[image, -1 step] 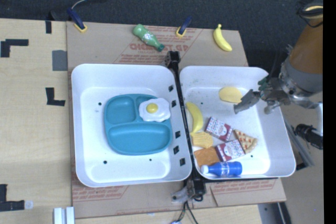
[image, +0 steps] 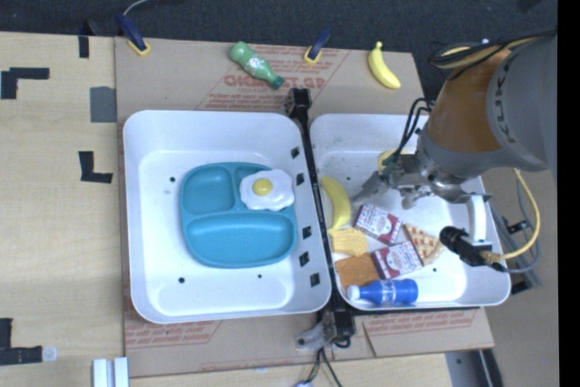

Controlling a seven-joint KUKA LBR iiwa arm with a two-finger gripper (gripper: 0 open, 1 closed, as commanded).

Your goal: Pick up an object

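Red-and-white packet [image: 374, 222] lies just below the end effector [image: 391, 186], whose fingers seem spread and empty.

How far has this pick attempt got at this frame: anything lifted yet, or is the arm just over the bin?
Nothing looks lifted: the banana, red packets, pizza slice and blue bottle all lie in the right bin. In hand: the gripper is low over that bin, near the packets, with nothing visibly between its fingers. Left: close on an item and raise it.
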